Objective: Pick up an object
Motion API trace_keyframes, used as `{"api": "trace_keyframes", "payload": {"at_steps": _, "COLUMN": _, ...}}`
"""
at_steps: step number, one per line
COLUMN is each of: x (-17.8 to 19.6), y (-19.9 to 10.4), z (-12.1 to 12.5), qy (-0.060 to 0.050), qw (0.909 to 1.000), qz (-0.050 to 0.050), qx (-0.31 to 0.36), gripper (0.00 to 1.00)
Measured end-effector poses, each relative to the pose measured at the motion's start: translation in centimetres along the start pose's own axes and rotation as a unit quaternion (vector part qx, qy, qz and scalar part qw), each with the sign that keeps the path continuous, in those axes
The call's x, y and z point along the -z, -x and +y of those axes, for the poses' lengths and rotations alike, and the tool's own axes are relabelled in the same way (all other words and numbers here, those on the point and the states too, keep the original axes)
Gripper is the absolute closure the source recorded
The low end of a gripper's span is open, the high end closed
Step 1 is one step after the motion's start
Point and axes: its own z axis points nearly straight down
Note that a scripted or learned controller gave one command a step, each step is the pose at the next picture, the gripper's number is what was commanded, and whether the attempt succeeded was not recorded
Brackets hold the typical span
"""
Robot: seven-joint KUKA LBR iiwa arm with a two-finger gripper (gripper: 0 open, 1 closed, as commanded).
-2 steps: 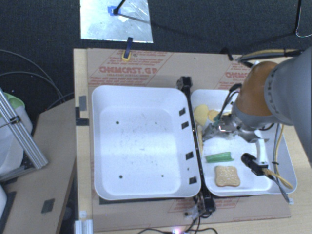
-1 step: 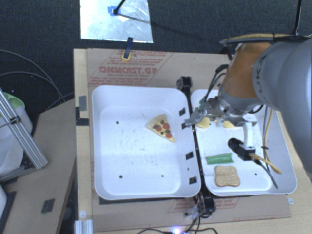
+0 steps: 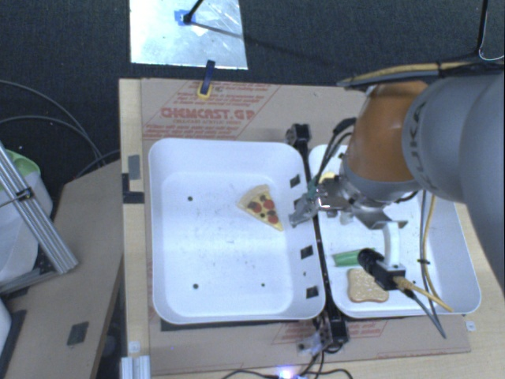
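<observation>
Looming largest at the right of the frame, the grey arm (image 3: 450, 140) with its orange band (image 3: 383, 133) covers much of the right bin (image 3: 461, 283) and is cut off by the right edge. Its gripper (image 3: 304, 209) sits at mid-frame over the divide between the bins; whether the pincer is apart or together cannot be told. Just left of it, a pizza-slice toy (image 3: 263, 206) lies in the right part of the left bin (image 3: 189, 156), close to the gripper but not visibly between anything. Low in the right bin, a green piece (image 3: 346, 257) and a tan cookie-like piece (image 3: 365, 288) lie partly hidden behind a black fitting (image 3: 379, 268).
</observation>
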Motion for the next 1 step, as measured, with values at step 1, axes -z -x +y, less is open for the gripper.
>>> {"api": "trace_keyframes", "payload": {"at_steps": 1, "x": 20.20, "y": -1.56, "z": 1.49, "qy": 0.010, "qw": 1.0000, "qz": 0.000, "qx": 0.000, "gripper": 0.00}}
